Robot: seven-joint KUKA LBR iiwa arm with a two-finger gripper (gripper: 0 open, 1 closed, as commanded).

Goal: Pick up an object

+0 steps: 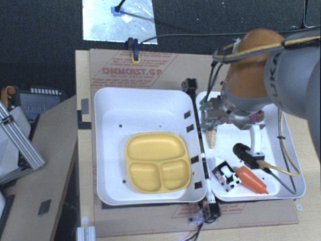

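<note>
My gripper (212, 118) hangs low over the left part of the right bin (288, 149), under the grey and orange wrist. A tan cone (211, 138) shows right below it, pointing toward the front; whether the gripper touches it is hidden. An orange carrot-shaped toy (251, 179) lies at the front of that bin. Beside it on the left sits a small black and white object (225, 176). A bit of magenta (258, 117) peeks out from under the wrist.
The left bin (108, 114) holds a yellow divided plate (157, 161) toward its front. The wall between the bins (198, 134) runs close to the gripper's left. The arm covers the back of the right bin.
</note>
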